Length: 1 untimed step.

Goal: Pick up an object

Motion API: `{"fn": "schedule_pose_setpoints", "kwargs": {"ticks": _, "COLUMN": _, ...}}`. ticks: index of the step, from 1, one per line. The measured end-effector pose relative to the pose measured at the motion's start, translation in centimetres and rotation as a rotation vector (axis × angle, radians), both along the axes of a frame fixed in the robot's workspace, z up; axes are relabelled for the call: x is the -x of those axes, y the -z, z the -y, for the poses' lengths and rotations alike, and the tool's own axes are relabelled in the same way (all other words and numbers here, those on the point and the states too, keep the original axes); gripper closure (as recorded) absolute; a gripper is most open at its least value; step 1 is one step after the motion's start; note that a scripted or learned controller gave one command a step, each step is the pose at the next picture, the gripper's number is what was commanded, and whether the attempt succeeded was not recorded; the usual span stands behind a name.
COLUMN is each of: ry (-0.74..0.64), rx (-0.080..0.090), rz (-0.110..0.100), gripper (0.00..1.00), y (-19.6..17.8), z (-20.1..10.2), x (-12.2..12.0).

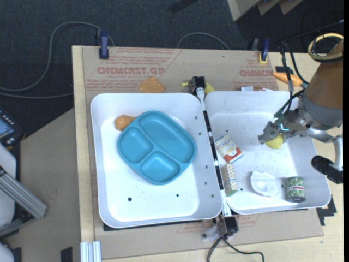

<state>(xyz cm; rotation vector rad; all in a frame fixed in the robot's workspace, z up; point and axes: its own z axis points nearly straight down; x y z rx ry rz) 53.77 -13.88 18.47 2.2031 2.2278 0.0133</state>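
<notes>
In the right bin (245, 113) my gripper (271, 135) is low over the floor, right against a small yellow object (277, 142) that peeks out just beneath it. The same bin holds a red and white snack packet (228, 149), a narrow patterned packet (230, 179) by the divider, a white crumpled object (264, 183) and a small green can (295, 189) near the front right corner. The grey arm with its orange band (327, 83) comes in from the right.
The left bin (103, 162) holds a blue divided plate (157, 146) with a small orange object (123, 122) at its back left edge. Behind the bins, an orange piece (151, 85) and a yellow and black item (197, 84) lie on the bench.
</notes>
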Motion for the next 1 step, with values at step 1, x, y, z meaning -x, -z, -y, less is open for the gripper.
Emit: {"fn": "schedule_pose_setpoints", "kwargs": {"ticks": 1, "ry": 0.004, "rx": -0.001, "rz": -0.011, "gripper": 1.0, "y": -1.54, "z": -7.38, "x": 1.23}}
